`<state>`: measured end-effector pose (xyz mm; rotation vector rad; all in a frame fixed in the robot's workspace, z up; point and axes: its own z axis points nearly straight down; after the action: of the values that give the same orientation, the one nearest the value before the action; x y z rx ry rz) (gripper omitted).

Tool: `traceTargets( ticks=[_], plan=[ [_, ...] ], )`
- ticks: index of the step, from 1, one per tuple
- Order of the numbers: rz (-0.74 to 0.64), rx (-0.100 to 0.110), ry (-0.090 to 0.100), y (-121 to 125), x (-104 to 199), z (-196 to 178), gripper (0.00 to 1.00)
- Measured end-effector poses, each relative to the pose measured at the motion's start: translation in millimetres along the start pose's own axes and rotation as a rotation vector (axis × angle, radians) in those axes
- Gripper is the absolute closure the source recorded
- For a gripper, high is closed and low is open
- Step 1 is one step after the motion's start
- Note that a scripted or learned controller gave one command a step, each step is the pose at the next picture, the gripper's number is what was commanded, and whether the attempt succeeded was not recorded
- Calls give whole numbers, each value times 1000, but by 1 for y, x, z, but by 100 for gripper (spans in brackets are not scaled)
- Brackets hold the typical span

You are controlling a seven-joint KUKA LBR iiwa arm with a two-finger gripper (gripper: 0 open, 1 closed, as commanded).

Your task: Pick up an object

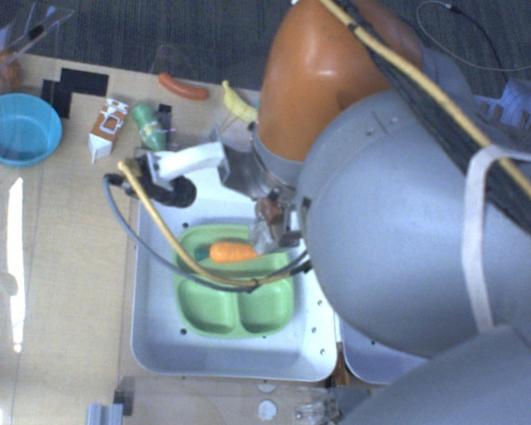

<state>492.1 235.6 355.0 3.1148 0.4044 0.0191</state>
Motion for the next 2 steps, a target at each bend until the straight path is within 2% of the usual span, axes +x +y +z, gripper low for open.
traceTargets(
  ticks=[1,2],
  plan=[
    [55,-1,-9,81,-27,63,100],
    [-40,-2,0,16,11,-41,100]
  ],
)
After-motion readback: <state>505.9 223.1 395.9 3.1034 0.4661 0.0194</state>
